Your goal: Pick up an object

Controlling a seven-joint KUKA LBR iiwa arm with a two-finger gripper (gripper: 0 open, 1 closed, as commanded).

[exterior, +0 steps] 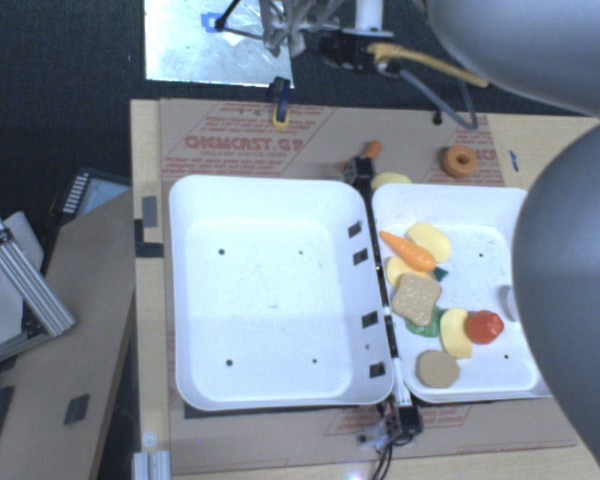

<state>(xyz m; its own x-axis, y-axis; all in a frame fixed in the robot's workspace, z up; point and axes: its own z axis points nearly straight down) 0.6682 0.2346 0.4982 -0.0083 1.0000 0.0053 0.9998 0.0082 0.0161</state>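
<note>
The toy foods are heaped in the right bin (pixel 480 243), the carrot (pixel 408 251) lying with its long axis slanting from far-left to near-right. The arm (pixel 570 298) looms over that bin's right side; the jaws' state cannot be told.

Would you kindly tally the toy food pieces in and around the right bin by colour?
Yellow: 3, namely and on the rim
Orange: 2, the carrot and the doughnut outside the bin
Tan: 2, the cracker and the round biscuit
Red: 1, the tomato
Green: 1, partly hidden
Total: 9
</note>
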